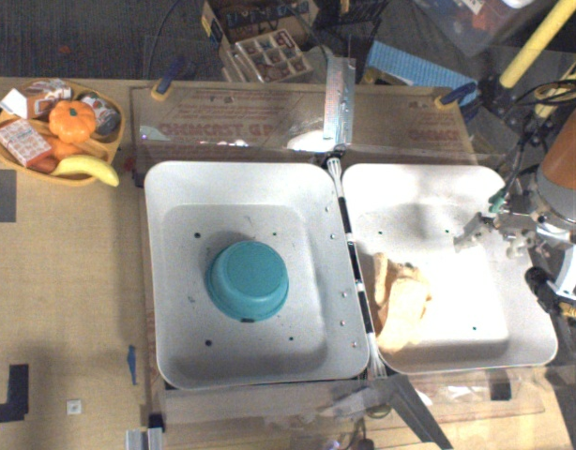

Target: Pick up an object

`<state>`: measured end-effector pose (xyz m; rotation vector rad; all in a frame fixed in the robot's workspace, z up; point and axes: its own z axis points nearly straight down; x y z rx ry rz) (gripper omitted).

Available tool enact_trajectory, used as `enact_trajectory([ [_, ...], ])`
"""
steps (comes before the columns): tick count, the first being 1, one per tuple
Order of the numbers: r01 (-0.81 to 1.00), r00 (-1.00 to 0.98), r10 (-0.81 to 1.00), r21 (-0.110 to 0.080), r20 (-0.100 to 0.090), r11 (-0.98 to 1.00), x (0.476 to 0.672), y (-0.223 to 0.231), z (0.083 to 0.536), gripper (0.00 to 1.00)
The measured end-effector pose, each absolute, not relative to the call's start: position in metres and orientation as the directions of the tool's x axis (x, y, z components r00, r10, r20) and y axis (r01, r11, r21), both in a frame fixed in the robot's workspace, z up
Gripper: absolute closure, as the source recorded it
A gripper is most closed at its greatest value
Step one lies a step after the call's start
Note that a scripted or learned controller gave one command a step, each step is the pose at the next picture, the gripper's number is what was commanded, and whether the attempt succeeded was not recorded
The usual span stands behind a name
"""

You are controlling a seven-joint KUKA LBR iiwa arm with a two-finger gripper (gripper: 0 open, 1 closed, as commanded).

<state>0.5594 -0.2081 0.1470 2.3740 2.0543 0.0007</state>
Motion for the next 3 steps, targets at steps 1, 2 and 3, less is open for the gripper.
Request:
enact_trajectory([
  [1, 0.987, 0.163, 0.987, 0.006, -0.001, -0.163, 0.629, -0.146, 0.087, 0.00],
  [2, 0.999, 0.054, 0.999, 0.003, -0.002, -0.054, 0.633, -0.215, 0.176, 0.00],
  [3, 0.999, -0.038, 0.999, 0.000, 0.000, 0.038, 0.601, -0.143, 0.127, 0.00],
])
